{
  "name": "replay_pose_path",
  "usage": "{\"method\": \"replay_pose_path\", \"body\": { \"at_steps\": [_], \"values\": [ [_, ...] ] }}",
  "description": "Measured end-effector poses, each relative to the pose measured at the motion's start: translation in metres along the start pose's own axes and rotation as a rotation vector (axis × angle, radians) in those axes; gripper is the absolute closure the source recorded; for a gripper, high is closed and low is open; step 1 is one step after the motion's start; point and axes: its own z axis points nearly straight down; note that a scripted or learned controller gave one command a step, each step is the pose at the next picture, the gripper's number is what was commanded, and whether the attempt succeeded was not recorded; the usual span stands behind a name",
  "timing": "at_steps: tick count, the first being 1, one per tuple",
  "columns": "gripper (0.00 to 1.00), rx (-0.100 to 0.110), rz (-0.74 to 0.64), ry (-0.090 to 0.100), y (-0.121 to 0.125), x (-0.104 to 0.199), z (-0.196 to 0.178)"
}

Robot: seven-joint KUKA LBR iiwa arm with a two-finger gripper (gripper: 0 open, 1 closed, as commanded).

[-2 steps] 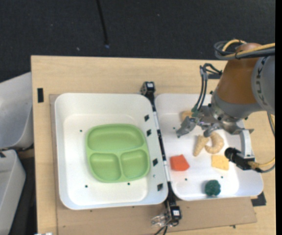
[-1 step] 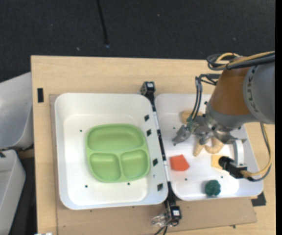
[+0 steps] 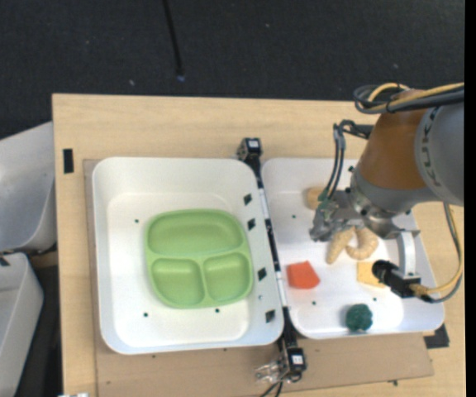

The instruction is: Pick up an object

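Low over the right bin (image 3: 304,180) hung the claw (image 3: 330,226), just above or against the near end of a pale tan, lumpy object (image 3: 352,245) lying in the middle of that bin; whether the claw was wide or narrow could not be told, since the wrist and cables hid its working end, and nothing showed between its tips. That tan piece looked like the likeliest thing to be picked: probably a light toy of plastic or foam, smooth enough to slip, with rounded lobes that could roll out of a pinch, so a hold across its narrower waist seemed safer than one on a bulging end. Nearest the camera's lower edge of the bin sat a dark green ball (image 3: 358,318), well apart from the tan piece, likely to roll if nudged. An orange block (image 3: 303,275) lay near the divider, flat-sided and probably the easiest to grip, and it stood clear of the claw's path. A yellow piece (image 3: 371,276) lay just beside the tan object, partly under a black fitting, and could be dragged along. Farther back, a small cream lump (image 3: 314,195) rested near the bin's far wall. Across the divider, the left bin (image 3: 114,222) held a green divided plate (image 3: 197,257), out of the way, and the wooden desk (image 3: 155,122) ran beyond both
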Motion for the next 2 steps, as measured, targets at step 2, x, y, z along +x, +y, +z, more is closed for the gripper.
{"method": "replay_pose_path", "body": {
  "at_steps": [2],
  "values": [
    [1.0,0.0,-0.005,0.0,-0.0044,-0.0002,-0.0614]
  ]
}}
